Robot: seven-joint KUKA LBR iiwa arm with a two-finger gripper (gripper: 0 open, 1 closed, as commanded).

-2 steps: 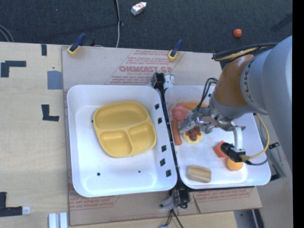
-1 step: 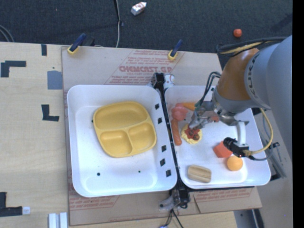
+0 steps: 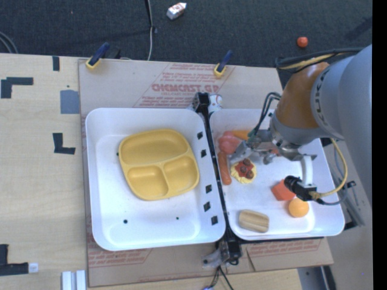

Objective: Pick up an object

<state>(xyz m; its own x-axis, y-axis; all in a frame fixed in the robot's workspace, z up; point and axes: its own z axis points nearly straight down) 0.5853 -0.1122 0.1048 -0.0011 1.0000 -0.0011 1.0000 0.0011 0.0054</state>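
Gripper (image 3: 247, 156): over the right bin (image 3: 323, 225), above a small pizza toy (image 3: 244, 171).
Fingers: state unclear.
Yellow divided plate (image 3: 159, 163): left bin (image 3: 100, 162), nine o'clock of the gripper.

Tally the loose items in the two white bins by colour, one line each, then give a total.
Yellow: 2, the divided plate in the left bin and a small yellow disc with red on it, under the gripper
Orange or red: 4, hot dog, pinkish piece, red-orange block, orange ball
Tan: 1, bread roll
Total: 7
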